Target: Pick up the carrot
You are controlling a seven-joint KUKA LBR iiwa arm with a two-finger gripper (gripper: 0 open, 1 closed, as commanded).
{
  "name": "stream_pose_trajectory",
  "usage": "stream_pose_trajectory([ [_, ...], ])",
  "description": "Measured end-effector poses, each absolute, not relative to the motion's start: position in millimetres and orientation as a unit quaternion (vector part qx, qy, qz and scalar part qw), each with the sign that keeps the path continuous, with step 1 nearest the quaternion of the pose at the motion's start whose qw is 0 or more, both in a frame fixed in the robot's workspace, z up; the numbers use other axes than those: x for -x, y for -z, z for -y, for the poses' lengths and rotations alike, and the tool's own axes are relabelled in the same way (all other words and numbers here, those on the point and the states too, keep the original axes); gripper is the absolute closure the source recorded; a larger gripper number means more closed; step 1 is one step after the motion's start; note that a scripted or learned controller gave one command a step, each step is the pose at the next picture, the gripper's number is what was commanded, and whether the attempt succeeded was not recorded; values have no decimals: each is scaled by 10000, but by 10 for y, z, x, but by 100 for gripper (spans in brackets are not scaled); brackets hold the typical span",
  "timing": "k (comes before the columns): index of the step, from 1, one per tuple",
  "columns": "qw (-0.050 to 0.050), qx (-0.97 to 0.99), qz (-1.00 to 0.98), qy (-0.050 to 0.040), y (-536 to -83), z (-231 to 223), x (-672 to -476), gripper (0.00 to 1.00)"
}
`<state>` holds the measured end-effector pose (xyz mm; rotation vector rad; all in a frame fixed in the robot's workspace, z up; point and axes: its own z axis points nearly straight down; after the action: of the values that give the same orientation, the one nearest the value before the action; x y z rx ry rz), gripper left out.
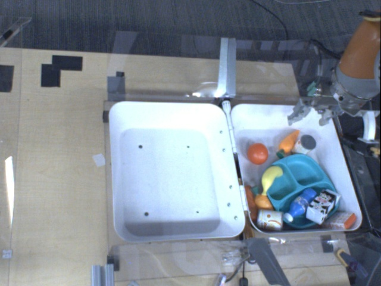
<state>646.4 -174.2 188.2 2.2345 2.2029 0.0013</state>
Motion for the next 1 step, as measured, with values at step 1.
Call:
stream_pose_trajectory([
  [1,39,-6804,-7329,-22,-886,1811,-6610,0],
])
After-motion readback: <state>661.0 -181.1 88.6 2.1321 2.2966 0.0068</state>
